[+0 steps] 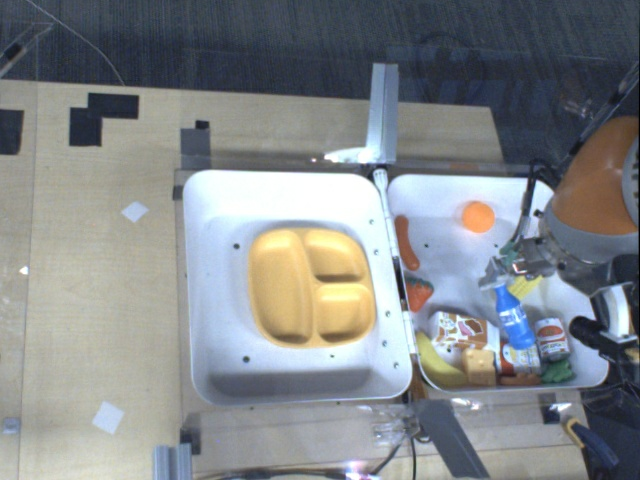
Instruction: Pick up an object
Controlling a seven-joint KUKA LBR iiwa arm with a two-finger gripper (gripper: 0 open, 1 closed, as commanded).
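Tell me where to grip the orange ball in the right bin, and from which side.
Grip the orange ball across its middle, coming straight down from above. It is round, so any finger direction should fit, and it sits apart from the other items with bare right bin floor around it, leaving room for both fingers.

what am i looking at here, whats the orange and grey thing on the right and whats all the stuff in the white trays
One camera fixed above a bench looks down at a slant. The grey and orange shape is a robot arm reaching in from the right. Its gripper is low over the right bin, just above a blue bottle; whether it holds anything can't be told. That bin also has an orange ball, a carrot, a banana, a small carton and a can. The left bin holds a yellow divided tray. The job is picking up one object.
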